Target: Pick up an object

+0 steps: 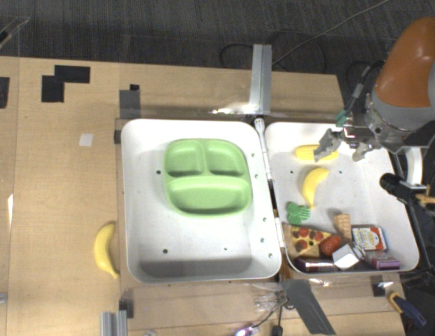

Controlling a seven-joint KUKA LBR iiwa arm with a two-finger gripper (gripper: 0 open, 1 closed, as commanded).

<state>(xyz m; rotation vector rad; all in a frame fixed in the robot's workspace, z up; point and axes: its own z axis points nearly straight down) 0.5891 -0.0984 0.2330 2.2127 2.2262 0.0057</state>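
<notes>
The small yellow banana piece [306, 152] at the right bin's [406, 219] far edge, just beside the spread, empty fingers [328, 144], looks light, rigid and slick; best pinched across its curved middle.

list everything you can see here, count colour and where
bins: 2, white, side by side on the bench
plate: 1, green, three compartments, in the left bin
bananas: 3, yellow; two at the back of the right bin, one on the bench left of the left bin
green toy: 1, right bin, just in front of a banana
pizza slice: 1, front of the right bin
small box: 1, white and red, front right corner
purple item: 1, front edge of the right bin
arm: 1, grey and orange, from the right
gripper: 1, over the back of the right bin
</notes>
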